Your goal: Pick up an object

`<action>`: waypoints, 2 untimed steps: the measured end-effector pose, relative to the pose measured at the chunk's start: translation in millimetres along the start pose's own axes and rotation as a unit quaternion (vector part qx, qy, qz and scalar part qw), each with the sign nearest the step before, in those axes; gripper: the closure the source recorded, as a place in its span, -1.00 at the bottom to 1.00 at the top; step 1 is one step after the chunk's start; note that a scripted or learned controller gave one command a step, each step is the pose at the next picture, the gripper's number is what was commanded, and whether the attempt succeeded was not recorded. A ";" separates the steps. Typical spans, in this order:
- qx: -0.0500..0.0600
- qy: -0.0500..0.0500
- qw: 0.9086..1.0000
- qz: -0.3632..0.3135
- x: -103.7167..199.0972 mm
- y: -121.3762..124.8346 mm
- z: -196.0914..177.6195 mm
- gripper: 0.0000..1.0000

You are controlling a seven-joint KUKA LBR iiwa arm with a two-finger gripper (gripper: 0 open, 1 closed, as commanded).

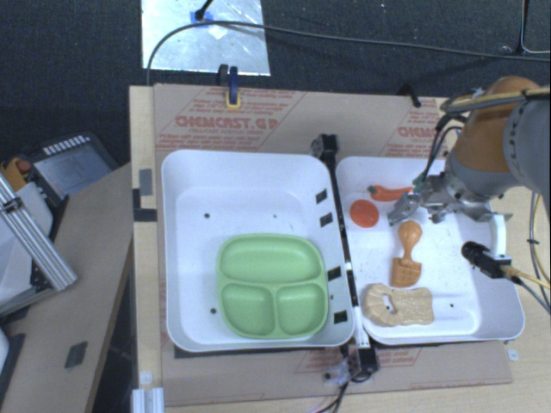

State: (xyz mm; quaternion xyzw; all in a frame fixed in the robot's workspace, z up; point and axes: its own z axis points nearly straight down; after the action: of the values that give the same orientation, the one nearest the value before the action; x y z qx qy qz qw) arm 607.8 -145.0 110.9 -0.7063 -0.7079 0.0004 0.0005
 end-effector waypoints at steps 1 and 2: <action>0.000 0.000 1.000 0.000 0.5 0.5 27.3 -1.00; -0.003 -0.001 1.000 0.000 0.1 1.9 14.6 1.00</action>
State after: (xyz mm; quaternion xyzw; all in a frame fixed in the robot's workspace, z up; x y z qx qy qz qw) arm 609.6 -144.9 96.2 -0.7064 -0.7078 -0.0011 -0.0018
